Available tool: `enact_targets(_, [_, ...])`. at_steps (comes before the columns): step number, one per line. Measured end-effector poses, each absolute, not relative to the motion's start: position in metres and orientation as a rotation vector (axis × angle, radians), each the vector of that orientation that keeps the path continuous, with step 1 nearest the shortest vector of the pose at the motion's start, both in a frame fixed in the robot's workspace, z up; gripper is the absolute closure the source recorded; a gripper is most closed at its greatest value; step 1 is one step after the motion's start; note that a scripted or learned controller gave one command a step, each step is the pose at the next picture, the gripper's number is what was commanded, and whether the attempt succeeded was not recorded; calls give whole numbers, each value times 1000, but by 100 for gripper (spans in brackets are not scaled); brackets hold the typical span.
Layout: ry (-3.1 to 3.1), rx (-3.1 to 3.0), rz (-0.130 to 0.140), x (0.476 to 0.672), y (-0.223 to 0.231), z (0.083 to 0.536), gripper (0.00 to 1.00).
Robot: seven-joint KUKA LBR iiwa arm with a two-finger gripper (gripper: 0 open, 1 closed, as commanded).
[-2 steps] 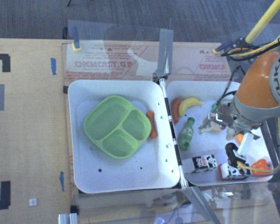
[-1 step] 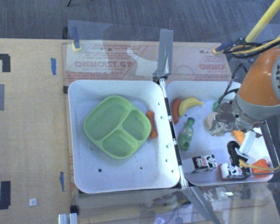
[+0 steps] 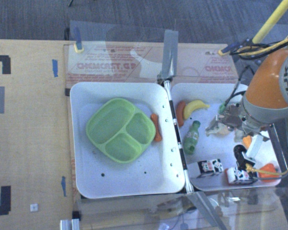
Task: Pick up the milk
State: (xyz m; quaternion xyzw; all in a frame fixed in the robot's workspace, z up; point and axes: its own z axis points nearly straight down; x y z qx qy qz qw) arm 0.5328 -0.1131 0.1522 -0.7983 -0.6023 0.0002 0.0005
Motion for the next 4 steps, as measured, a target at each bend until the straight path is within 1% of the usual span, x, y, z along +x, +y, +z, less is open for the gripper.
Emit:
enact_targets(1, [-2137,-2297,2,481,-94,101,0])
enact_targets(2, [-2138,-2298,2,481,-95,101,0])
enact_targets(3, [-2313,-2126,-1,480,-61,184,0])
enact_targets(4, [-2441,-1984,-5,481,-108,88,0])
